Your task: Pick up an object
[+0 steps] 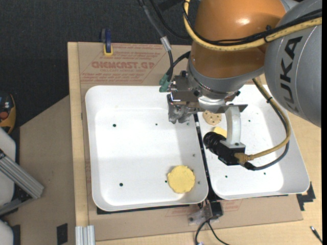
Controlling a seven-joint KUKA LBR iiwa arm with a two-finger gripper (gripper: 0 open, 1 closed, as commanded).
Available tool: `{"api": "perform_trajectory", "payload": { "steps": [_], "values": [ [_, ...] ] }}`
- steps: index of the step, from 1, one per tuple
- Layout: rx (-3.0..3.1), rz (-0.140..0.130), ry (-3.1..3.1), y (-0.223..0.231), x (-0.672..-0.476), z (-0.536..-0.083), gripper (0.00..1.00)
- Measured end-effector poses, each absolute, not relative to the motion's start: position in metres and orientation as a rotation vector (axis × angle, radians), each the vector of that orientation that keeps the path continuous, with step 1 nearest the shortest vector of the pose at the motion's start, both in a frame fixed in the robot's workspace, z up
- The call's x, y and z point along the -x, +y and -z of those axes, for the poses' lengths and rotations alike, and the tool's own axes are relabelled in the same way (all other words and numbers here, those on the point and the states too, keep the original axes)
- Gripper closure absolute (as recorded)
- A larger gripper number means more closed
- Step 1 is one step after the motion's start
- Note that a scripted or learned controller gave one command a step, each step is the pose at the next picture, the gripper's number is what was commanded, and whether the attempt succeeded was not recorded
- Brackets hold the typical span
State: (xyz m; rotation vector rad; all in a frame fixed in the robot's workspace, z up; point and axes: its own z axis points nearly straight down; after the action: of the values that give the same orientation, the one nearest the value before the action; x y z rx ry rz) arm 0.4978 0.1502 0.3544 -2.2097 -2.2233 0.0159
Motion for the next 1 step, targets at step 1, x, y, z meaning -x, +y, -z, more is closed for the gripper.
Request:
{"api": "perform_trajectory", "payload": {
  "steps": [1],
  "values": [
    [2.228, -0.011, -2.209, 0.0666, -0.4779, -0.3256, 1.00]
  ]
}}
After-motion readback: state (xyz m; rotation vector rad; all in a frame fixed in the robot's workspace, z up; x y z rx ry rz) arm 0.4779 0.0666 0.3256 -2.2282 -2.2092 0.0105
